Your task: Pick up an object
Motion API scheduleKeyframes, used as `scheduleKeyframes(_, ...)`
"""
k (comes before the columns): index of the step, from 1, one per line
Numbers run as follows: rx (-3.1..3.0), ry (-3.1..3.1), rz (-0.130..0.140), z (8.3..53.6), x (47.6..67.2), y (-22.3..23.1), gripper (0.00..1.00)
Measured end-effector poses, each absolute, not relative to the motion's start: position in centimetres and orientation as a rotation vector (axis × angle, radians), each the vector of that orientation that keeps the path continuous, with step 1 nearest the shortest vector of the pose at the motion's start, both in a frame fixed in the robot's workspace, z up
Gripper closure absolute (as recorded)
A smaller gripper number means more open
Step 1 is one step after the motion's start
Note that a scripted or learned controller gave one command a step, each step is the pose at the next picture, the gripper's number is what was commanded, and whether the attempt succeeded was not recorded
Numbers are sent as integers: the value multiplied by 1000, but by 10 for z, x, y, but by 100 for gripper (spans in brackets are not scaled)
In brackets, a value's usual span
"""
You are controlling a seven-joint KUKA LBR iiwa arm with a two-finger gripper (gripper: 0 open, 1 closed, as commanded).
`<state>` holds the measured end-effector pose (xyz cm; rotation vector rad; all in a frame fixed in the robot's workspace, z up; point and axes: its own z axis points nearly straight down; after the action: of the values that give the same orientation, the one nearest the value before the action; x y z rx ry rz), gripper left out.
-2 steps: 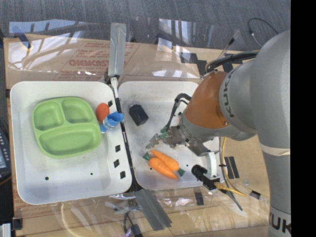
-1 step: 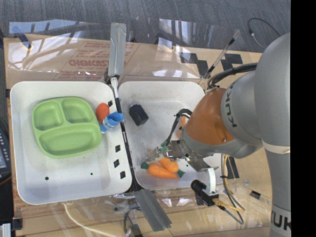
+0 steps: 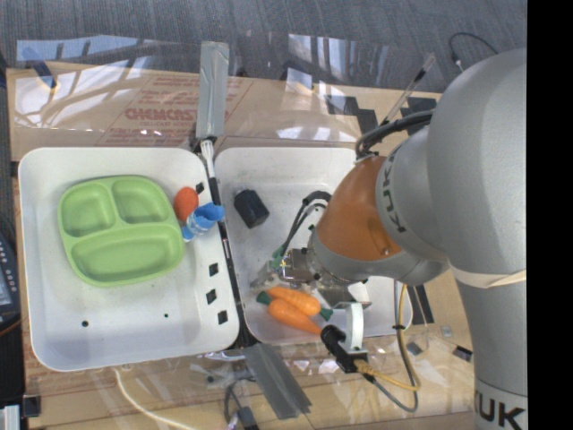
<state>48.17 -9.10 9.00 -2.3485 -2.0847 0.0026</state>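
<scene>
Gripper (image 3: 300,276) lowered into right bin (image 3: 277,164), hidden under wrist; jaw state cannot be told. Two carrots (image 3: 295,307) located just beside it, at bin's near edge. Black block (image 3: 251,208) set apart, farther back. Left bin (image 3: 36,240): green divided tray (image 3: 121,231), orange ball (image 3: 185,202) (blue item touching).

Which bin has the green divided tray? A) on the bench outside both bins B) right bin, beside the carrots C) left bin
C: the green divided tray lies flat in the left bin, while the carrots are in the right bin.
</scene>
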Motion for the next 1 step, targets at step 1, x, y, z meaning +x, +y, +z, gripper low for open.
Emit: scheduleKeyframes(1,-2344,-2088,7,98,482,-93,100)
